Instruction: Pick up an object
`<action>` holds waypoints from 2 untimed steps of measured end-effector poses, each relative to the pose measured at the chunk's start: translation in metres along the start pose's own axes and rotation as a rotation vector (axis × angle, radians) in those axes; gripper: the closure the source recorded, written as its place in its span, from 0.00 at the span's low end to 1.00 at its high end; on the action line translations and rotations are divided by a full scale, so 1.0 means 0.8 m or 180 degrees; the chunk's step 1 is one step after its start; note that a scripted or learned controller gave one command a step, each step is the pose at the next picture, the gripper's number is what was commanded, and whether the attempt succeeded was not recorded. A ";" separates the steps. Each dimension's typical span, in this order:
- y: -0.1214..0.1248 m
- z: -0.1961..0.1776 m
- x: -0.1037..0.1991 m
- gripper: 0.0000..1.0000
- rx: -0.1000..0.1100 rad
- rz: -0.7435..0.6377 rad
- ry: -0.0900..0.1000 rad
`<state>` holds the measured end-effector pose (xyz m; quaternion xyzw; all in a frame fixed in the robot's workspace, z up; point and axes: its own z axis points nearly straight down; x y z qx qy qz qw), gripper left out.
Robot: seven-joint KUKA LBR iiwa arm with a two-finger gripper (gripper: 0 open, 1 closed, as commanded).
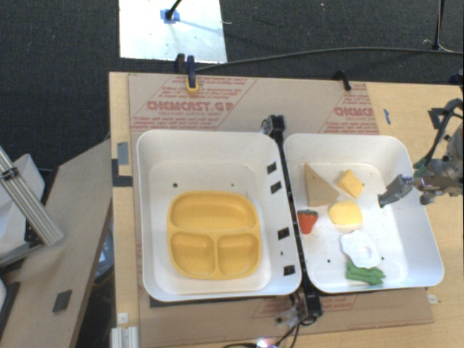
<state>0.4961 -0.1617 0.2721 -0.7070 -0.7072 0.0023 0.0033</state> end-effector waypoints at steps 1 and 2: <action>0.002 -0.007 0.001 0.00 -0.0032 -0.0010 -0.0007; 0.003 0.063 -0.007 0.00 -0.0016 -0.0002 -0.0002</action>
